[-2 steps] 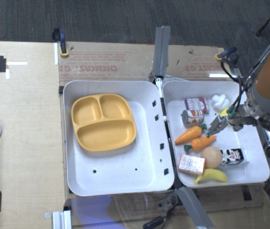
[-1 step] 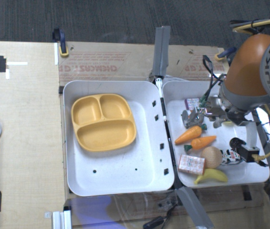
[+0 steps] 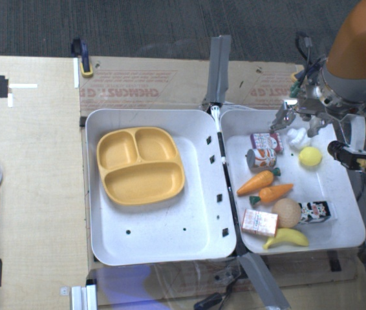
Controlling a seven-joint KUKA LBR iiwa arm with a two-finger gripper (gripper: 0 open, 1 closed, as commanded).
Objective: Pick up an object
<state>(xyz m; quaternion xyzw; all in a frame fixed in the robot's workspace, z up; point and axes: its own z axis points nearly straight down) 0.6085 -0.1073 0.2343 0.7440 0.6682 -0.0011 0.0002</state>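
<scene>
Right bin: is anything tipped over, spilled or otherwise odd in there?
The small can lies on its side beside the two carrots, and the milk carton lies flat near the bin's right rim. The food items are loosely jumbled, but nothing looks spilled or damaged. The gripper hangs over the far end.

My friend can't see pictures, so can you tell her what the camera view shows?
A robot arm's gripper hangs over the far end of the right bin, which holds toy food: two carrots, a lemon, a banana, a can and small cartons. The left bin holds a yellow divided plate.
</scene>
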